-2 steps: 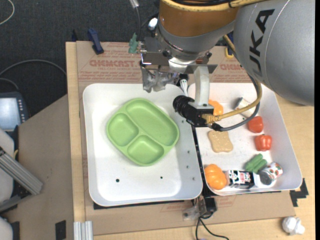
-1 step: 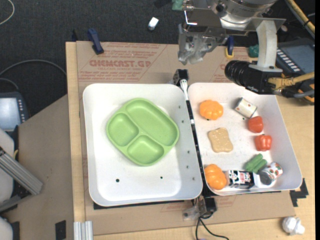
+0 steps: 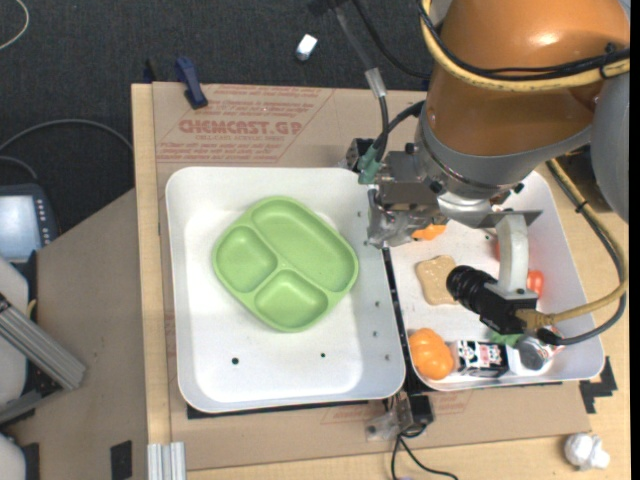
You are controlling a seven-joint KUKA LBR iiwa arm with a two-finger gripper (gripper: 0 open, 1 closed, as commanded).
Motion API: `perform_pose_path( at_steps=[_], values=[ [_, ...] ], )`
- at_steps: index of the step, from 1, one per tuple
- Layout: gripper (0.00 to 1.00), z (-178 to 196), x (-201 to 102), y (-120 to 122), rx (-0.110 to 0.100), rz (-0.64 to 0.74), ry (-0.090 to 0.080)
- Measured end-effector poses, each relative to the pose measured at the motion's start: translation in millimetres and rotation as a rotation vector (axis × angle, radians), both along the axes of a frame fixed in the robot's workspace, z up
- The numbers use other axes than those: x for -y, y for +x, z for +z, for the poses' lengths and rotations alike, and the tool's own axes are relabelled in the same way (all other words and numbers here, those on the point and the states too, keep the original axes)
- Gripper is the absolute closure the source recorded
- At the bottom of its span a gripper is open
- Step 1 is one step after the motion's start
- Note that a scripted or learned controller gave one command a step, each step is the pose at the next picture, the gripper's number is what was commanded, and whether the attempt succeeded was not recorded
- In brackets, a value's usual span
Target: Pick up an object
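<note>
My gripper [image 3: 388, 222] hangs low over the far left edge of the right bin [image 3: 570, 268], close to the wall between the two bins. A small orange piece [image 3: 430, 232] lies just right of it, partly hidden under the wrist. A tan flat biscuit-shaped item [image 3: 436, 278] rests in the middle of the right bin. An orange round fruit [image 3: 429, 353] sits at the near left corner, and a small bottle with a black and white label [image 3: 492, 358] lies beside it. A red-orange thing [image 3: 535, 281] peeks out at the right.
The left bin [image 3: 200, 348] holds a light green divided plate [image 3: 285, 263] near its middle. The arm's large orange band [image 3: 520, 38] covers the far part of the right bin. Both bins stand on a cardboard sheet [image 3: 240, 123]; a blue clip [image 3: 190, 83] sits at its far left corner.
</note>
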State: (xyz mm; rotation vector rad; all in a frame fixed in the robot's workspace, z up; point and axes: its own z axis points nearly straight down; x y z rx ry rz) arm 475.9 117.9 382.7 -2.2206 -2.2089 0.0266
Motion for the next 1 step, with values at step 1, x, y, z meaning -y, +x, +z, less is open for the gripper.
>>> perform_pose_path(
  at_steps=[1],
  values=[
    [1.0,-47.0,32.7,2.7,0.01,0.0,0.003]
  ],
)
